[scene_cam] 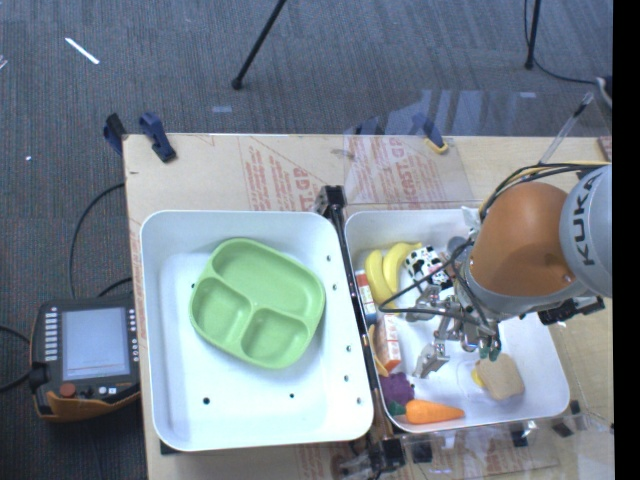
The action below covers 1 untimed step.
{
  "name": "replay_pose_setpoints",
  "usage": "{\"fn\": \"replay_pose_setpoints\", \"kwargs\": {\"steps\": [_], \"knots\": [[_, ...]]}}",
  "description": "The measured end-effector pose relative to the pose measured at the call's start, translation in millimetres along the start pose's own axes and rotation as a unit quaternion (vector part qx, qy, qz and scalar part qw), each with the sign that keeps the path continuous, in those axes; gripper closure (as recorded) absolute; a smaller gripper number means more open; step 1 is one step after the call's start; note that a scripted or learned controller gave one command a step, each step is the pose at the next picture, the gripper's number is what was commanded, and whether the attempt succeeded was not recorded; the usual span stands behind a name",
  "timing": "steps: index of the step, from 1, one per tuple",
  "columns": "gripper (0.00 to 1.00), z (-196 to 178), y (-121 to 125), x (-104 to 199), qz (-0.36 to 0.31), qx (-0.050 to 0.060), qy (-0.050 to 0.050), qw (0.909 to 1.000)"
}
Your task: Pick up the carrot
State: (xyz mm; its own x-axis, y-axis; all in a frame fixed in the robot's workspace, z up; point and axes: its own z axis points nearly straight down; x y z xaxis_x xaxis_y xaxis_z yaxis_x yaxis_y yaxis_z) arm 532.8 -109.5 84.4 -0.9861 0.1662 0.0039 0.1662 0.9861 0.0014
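The small orange carrot with a green stub [432,413] lies flat on the floor of the right-hand shallow white bin [556,388], close against that bin's near wall, toward its near left corner; its long axis runs almost left to right across the view, tilted only slightly; the thick end with the green stub is at the left, and the tapered orange tip points right; a dark purple object [399,388] sits just beside the stub end, touching or nearly so.

The metal two-finger gripper [438,356] hangs over the middle of the same bin, below the orange band of the grey arm [525,238]; whether its jaws are spread or closed cannot be told from this angle, and nothing is seen gripped there; it is apart from the carrot, which lies nearer the camera.

A pale yellowish block [500,376] rests to the right of the gripper; yellow bananas [388,265] and a black-and-white spotted toy [424,261] lie at the far side of the bin; the left-hand white bin [170,408] bears a light green three-compartment plastic plate [258,302].
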Motion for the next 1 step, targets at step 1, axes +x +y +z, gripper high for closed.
{"fn": "replay_pose_setpoints", "kwargs": {"steps": [1], "knots": [[0.00,-5.3,-27.7,43.5,-0.120,0.000,-0.018,0.9926]]}}
